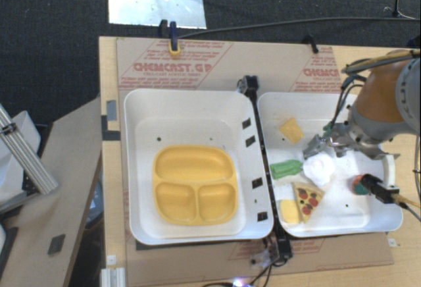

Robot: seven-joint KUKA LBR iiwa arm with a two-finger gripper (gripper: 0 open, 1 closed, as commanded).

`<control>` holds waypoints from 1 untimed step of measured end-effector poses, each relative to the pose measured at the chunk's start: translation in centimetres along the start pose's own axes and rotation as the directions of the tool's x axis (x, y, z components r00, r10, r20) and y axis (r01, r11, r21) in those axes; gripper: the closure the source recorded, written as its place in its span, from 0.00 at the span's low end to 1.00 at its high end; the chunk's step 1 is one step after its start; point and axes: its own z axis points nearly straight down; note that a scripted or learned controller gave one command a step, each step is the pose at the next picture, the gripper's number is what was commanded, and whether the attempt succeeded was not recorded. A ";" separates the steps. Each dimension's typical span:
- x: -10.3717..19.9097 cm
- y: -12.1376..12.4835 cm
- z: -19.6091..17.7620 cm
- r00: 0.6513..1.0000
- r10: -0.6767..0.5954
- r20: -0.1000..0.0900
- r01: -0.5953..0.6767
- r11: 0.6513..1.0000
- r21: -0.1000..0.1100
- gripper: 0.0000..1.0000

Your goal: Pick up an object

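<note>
One fixed camera looks down at a slant on the counter (217,58). It stands back, taking in both bins.

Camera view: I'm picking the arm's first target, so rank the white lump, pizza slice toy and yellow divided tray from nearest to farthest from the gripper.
Measured from the gripper in the right bin:
1. White lump, just below the gripper.
2. Pizza slice toy, lower in the same bin, near its front edge.
3. Yellow divided tray, across the divider in the left bin.
</note>
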 end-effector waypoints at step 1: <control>0.0 0.1 1.6 1.000 0.000 0.000 0.000 1.000 0.000 0.00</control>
